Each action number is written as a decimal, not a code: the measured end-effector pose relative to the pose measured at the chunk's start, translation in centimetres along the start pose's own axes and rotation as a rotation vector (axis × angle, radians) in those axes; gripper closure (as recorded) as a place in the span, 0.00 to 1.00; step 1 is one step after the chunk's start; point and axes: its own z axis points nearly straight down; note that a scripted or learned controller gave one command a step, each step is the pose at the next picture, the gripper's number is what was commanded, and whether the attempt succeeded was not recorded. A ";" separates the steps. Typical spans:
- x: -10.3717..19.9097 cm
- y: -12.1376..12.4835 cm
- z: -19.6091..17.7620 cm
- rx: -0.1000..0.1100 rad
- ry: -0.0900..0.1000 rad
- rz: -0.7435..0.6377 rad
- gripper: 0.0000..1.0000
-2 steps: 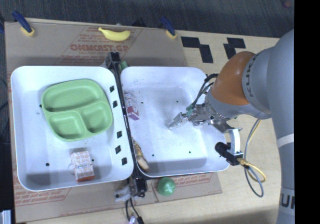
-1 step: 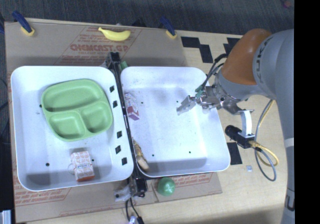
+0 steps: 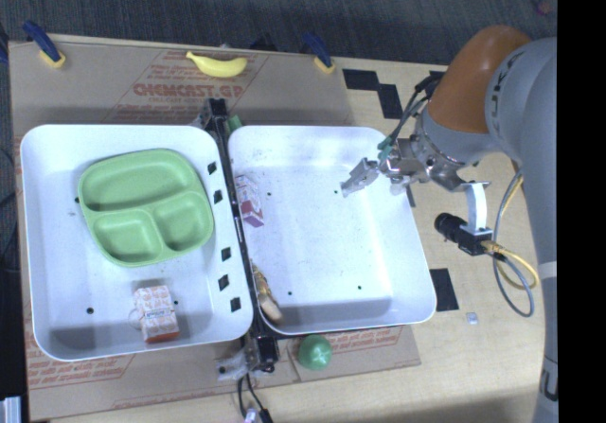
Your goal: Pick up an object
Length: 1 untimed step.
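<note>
One fixed camera looks down at a slant (from above the bench) on both white bins (image 3: pixel 38 251).

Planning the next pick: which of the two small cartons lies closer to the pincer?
The carton at the right bin's left wall; the other carton lies in the left bin, below the green tray, farther from the pincer.

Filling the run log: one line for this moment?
claw: over right bin, holding nothing | green tray, small carton: left bin

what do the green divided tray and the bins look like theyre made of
The green divided tray looks like moulded plastic with a matte finish: one even pale green, rounded compartment edges. The two white bins seem to be thin glossy plastic, with soft highlights and rounded rims, though coated metal cannot be ruled out.
</note>
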 end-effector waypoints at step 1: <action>0.0 -1.0 -5.5 -0.001 -0.001 0.000 0.00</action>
